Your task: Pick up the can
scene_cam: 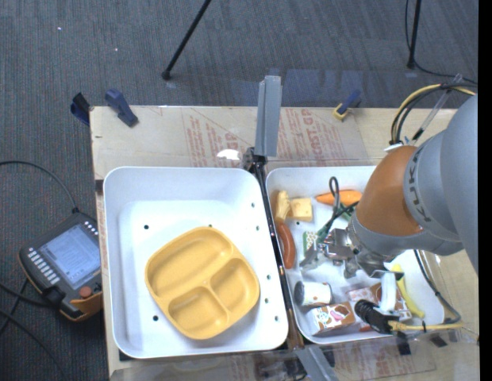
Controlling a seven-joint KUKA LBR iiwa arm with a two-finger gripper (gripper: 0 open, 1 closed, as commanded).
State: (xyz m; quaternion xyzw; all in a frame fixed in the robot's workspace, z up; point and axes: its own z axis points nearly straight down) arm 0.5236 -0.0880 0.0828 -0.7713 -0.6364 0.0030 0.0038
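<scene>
1. The surface (182, 137) carries two shallow white bins side by side, with a grey upright post (269, 117) standing at the far end of the seam between them.
2. The left bin (123, 213) holds a yellow divided plate (201, 282), lying flat with its three compartments facing up.
3. The right bin (309, 179) is crowded with small items, and the grey arm with its orange band (393, 193) reaches over it from the right.
4. The gripper (332, 248) hangs low over the middle of the right bin, above the clutter; whether it is wide or narrow I cannot tell, since the parts blur into the items under it.
5. The can (314, 294) lies on its side near the front left of the right bin, its dark open end turned towards the left bin. It sits just in front of the gripper and apart from it, with nothing gripping it.
6. A small printed box (335, 318) lies just beside the can, at the front edge of the bin.
7. A carrot (344, 198) rests at the far side of the right bin, near some pale yellow blocks (294, 208) in the far left corner.
8. A reddish sausage shape (287, 244) lies along the left wall of the right bin.
9. A handheld control pad (65, 264) with a screen sits on the floor to the left of the surface.
</scene>
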